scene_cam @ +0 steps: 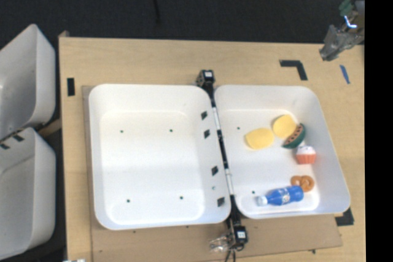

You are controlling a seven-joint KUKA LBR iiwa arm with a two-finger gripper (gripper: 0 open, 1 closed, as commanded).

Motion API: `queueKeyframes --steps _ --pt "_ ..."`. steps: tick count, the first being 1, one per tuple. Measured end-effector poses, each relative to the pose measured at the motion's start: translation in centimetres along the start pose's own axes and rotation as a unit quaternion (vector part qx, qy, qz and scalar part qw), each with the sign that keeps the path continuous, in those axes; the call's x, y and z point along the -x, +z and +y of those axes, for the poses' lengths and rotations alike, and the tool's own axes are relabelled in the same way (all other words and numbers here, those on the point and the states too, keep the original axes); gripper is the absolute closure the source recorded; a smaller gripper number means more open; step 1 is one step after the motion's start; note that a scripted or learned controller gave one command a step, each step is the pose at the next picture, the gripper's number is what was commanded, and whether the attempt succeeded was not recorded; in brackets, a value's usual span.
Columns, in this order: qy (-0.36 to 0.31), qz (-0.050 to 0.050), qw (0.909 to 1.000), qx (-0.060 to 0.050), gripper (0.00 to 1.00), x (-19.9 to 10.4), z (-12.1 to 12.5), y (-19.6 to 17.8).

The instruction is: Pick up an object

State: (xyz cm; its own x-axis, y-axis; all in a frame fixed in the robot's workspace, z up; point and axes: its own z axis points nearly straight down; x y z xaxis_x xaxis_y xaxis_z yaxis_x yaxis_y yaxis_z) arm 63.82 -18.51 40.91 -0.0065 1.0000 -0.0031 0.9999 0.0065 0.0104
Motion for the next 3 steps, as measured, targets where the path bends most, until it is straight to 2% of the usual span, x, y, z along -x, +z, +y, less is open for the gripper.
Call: queueKeyframes --steps 1,2,3 --pt "0.004 0.001 1.0000 -0.007 1.00 -1.0 -4.3 4.9" --pt "0.002 -0.002 1.0000 0.004 1.00 -1.4 -5.1 -10.7" --pt "0.002 0.003 0.9999 -0.012 1.00 -4.8 -8.8 4.0"
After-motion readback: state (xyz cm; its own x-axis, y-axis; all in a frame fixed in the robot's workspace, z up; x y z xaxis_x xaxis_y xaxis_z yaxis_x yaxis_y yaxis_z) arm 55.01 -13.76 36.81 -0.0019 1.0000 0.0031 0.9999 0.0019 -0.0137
